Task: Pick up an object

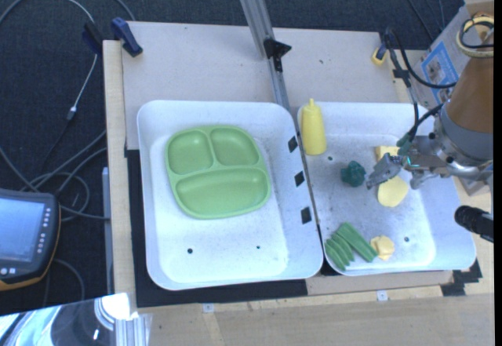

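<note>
The pick is not yet made, as far as the view shows: every object lies on a bin floor and nothing sits between the fingers of the tool (398, 170). The tool hangs low over the right white plastic bin (439, 254), its dark metal parts spread just above a pale yellow rounded lump (393, 194), which looks like the likeliest target; a small yellow block (383, 153) lies just behind it. Whether the fingers are parted or closed I cannot tell, since they blur into the mechanism. Near by in the same bin are a dark green knobbly piece (354, 174), a yellow squeeze bottle (313, 128) lying along the left wall, a bunch of green bean pods (349, 245) and a small yellow chunk (383, 247) beside them at the front. The left white bin (157, 258) holds 1 light green divided plate (217, 172) with 3 compartments. The grey arm with its orange band (474, 93) reaches in from the right edge of the table (196, 62), wrist pointed down into the right bin. What is left, in my judgement, is to settle onto the lump, close, and lift.
</note>
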`<act>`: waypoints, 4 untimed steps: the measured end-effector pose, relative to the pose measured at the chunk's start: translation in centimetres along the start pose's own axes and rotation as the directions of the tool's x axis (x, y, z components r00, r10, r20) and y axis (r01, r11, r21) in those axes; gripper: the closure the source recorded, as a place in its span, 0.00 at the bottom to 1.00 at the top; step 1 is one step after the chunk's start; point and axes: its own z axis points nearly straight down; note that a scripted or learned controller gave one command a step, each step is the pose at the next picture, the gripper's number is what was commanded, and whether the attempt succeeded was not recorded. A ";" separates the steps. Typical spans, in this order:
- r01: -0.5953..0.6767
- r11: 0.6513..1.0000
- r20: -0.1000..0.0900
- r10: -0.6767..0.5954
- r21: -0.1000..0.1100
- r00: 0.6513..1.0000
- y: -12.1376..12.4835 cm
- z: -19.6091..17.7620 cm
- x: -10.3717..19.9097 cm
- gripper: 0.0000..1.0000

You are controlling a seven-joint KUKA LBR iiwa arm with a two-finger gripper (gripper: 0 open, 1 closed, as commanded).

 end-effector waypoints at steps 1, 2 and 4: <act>0.000 1.000 0.000 0.000 -0.001 1.000 0.0 0.0 0.0 0.00; -0.001 1.000 0.000 0.001 0.004 1.000 -0.9 4.7 -0.2 0.00; -0.001 1.000 -0.001 0.001 0.004 1.000 -1.1 14.7 1.0 0.00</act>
